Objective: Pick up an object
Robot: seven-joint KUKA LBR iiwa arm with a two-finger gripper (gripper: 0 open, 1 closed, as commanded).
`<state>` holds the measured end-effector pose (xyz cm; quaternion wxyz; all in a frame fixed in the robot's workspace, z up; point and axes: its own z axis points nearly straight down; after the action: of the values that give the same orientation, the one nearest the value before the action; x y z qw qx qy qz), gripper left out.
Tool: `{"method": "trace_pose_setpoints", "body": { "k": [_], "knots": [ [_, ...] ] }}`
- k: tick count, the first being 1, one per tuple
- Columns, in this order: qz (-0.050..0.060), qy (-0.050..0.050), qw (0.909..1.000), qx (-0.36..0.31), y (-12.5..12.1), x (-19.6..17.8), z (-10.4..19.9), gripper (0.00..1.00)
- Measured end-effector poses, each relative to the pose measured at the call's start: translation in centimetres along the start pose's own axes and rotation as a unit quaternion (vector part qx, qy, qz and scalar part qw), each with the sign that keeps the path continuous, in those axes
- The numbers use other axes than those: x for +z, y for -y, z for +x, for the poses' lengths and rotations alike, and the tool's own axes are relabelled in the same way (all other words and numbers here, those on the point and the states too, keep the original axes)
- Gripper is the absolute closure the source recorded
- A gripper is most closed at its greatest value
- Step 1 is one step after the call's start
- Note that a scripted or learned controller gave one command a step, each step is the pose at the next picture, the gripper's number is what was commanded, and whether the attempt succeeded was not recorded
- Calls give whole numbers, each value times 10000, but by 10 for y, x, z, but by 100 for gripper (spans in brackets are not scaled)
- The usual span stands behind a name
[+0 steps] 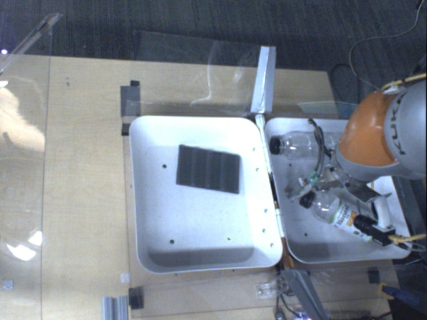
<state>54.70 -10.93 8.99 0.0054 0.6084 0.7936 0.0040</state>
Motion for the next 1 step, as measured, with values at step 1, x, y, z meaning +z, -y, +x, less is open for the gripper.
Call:
{"method": "trace_pose_setpoints", "body": {
  "k": [1],
  "knots": [
    [26,-8,10000,44,17,-96,55,0]
  ]
}}
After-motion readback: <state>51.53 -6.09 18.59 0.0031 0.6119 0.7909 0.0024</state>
